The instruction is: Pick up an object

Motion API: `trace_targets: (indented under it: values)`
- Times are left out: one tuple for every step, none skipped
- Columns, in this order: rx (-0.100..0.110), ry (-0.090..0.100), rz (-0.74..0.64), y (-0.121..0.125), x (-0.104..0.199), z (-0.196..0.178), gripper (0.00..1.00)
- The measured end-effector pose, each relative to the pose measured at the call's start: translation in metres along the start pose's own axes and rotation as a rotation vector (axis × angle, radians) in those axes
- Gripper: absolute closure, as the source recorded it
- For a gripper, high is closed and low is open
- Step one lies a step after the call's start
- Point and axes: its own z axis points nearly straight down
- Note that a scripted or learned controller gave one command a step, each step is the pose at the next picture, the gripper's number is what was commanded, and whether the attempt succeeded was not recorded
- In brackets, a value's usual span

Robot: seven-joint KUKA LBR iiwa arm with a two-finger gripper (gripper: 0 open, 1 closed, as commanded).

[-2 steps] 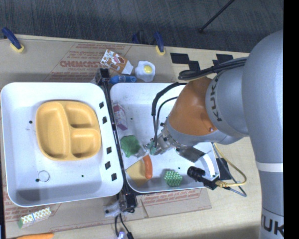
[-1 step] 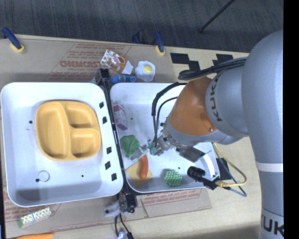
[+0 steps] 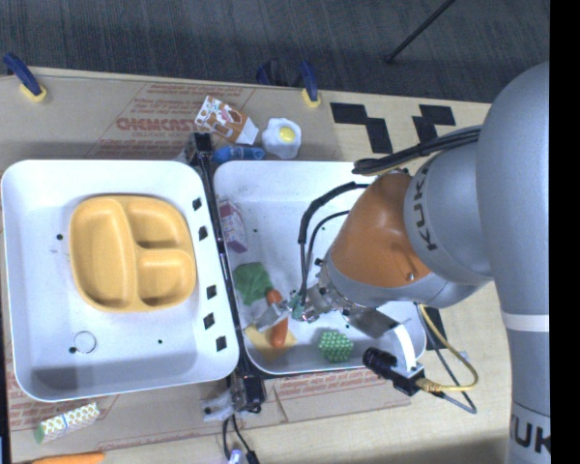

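Low over the right bin (image 3: 271, 177) hangs the hand (image 3: 300, 305), tucked under the arm's orange band, and from where I stand I cannot tell whether it is open or closed. Nothing can be seen held in it.

Just beside the hand, towards the bin's left wall, lies a green leafy piece (image 3: 252, 280). An orange-red piece (image 3: 279, 331) lies close below the hand, near the bin's edge at the bottom of the view. It touches a small yellow piece (image 3: 258, 336) that sits in the bin's lower left corner. A green bumpy piece (image 3: 334, 344) rests against that same lower edge, a little to the right of the hand. A pale pinkish packet (image 3: 232, 225) lies along the left wall, further up and well apart from the hand.

The left bin (image 3: 19, 259) carries a yellow divided tray (image 3: 133, 251) near its middle, with a small clear ring (image 3: 84, 341) near its lower left corner.

On the worktop (image 3: 97, 104) beyond the bins' far edge sit a small patterned box (image 3: 216, 116), a blue item (image 3: 240, 153) and a white and yellow item (image 3: 282, 135). A patterned packet (image 3: 68, 420) lies at the worktop's lower left corner.
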Motion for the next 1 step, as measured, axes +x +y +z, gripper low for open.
trace_targets:
  values:
    - [-0.003, -0.002, 0.092, 0.0020, 0.0040, -0.0002, 0.00]
